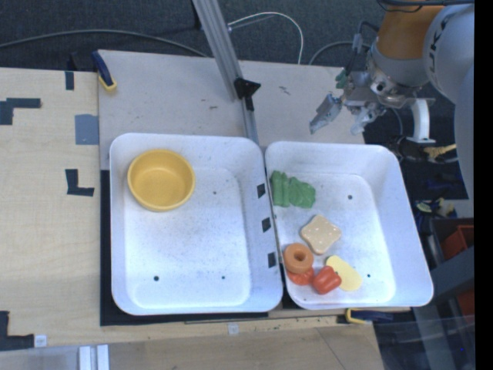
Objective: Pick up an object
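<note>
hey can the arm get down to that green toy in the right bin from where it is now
Probably yes. The gripper hangs above the far rim of the right bin, and the green toy lies by itself near the bin's far left side, apart from the other items, with nothing over it.

A metal pole [223, 45] stands slanted on the bench [46, 230] behind the two bins. Dark tape marks [75, 182] lie on the bench at the left. Thin cables [266, 18] run behind it.

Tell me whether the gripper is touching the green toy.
Apart. The camera view shows the gripper above the right bin's far rim, with bare white floor between it and the green toy.
</note>
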